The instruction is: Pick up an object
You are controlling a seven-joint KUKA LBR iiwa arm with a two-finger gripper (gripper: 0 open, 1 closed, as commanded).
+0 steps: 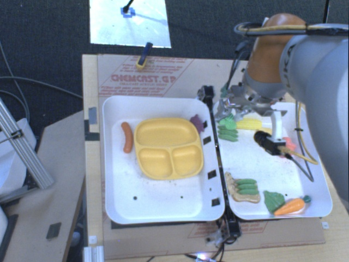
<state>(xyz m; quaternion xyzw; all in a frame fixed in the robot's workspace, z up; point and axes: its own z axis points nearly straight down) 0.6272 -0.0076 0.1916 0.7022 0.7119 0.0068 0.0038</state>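
Two white bins sit side by side; the pincer (232, 113) hangs low over the far left corner of the right bin (316, 195). Whether it is released or clenched cannot be told. Green toy (228, 130) lies directly beneath it, touching or nearly so; yellow corn (252, 125) lies just to its right. Well away toward the near edge lie a carrot (293, 205) and a cracker with green topping (242, 189). Left of the pincer, the left bin (117, 201) holds a yellow divided tray (166, 146) and a sausage (127, 137).
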